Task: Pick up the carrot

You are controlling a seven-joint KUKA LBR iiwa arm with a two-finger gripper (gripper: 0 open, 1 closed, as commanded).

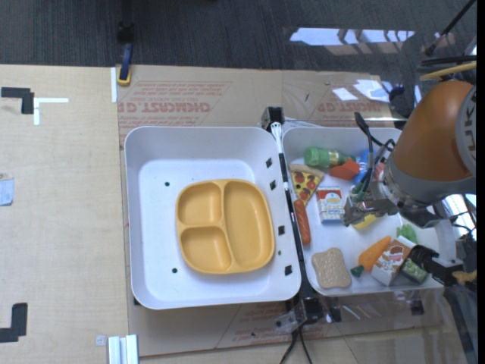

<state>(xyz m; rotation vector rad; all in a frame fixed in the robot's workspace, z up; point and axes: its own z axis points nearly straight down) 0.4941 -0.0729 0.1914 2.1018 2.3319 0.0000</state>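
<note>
The carrot (374,252) is orange with a green stub and lies tilted near the front of the right bin (345,294). It rests between a bread slice (331,268) and a red-and-white carton (391,263). My gripper (359,212) hangs low in the right bin, just behind and slightly left of the carrot and apart from it. A small yellow item (367,221) shows right under the gripper's tip. The arm's orange band (439,131) hides the bin's right side.
The right bin also holds a green bottle (323,157), a red pepper (345,170), a pizza slice (305,181), a sausage (302,223), a small white carton (330,205) and a green piece (408,233). In the left bin (144,226) sits a yellow divided plate (225,226).
</note>
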